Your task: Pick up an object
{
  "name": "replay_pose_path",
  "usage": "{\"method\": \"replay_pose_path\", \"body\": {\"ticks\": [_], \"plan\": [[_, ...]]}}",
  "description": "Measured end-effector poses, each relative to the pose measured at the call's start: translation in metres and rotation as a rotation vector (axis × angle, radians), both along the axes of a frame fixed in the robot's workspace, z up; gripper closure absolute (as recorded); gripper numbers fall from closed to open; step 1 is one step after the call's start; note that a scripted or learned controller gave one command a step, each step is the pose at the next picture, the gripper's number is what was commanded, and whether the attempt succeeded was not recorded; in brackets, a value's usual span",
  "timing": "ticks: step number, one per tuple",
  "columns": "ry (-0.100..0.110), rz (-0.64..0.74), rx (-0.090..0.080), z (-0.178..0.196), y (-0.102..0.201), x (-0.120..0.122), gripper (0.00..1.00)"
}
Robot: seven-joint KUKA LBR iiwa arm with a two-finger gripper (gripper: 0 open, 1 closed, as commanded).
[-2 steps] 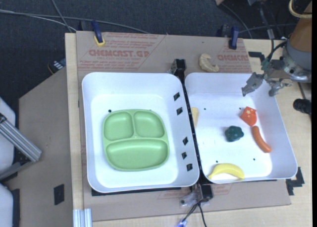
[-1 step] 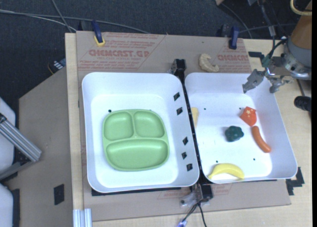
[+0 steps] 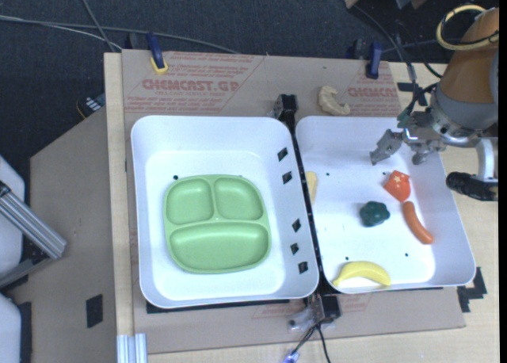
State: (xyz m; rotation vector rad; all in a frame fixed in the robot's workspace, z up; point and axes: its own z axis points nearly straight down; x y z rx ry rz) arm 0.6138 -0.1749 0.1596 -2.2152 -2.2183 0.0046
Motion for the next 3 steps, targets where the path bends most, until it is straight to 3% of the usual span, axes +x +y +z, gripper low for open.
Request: {"method": "replay_pose_path", "body": {"ticks": [1, 2, 3], "plan": [[-0.001, 0.0, -0.001, -0.048, -0.004, 0.007, 0.0], [-0.008, 0.0, -0.003, -0.074, -0.003, 0.009, 0.0], [-0.008, 0.0, -0.002, -0.062, -0.003, 0.009, 1.0]]}}
